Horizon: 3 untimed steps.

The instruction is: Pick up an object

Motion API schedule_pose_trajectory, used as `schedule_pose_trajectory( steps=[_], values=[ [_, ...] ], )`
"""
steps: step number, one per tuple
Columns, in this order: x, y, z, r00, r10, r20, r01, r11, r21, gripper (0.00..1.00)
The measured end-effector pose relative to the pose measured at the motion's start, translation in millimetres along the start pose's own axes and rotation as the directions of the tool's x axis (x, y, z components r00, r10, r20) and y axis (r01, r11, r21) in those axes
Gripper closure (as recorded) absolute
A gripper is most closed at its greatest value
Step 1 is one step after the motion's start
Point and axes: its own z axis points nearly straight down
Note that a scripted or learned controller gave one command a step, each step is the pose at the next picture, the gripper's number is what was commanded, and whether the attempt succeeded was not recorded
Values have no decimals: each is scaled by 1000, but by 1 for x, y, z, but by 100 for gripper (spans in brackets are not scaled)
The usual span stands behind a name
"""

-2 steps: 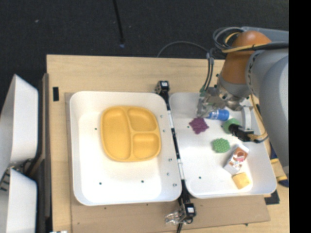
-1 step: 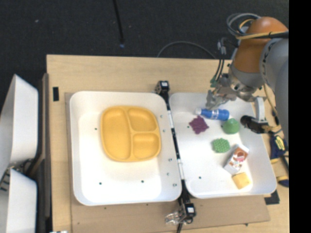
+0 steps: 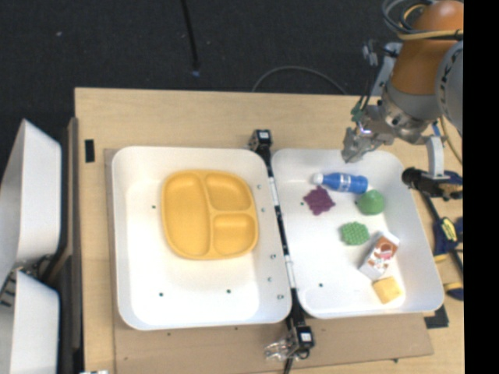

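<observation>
Yellow block [image 3: 387, 290]: front corner of the right bin [image 3: 417, 287], touching the small carton [image 3: 379, 255]
Carton print: red and white, too small to read
Arm [image 3: 425, 61]: reaching in from the right, gripper [image 3: 353, 148] over the bin's back edge
Fingers: cannot tell if open or closed, nothing seen between them
Blue bottle [image 3: 343, 181]: lying just below the gripper
Nearby: purple piece [image 3: 318, 201], green ball [image 3: 371, 202], green disc [image 3: 354, 233]
Left bin [image 3: 136, 287]: yellow divided plate [image 3: 210, 213]
Surface [image 3: 156, 111]: pale wood, dark floor behind
</observation>
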Motion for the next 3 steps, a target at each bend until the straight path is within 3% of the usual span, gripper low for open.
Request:
schedule_pose_trajectory(
  steps=[2,3],
  values=[
    [88,-8,2,1000,-3,-2,3,1000,8,100],
    [151,-16,-6,1000,-6,-4,6,1000,8,100]
  ],
)
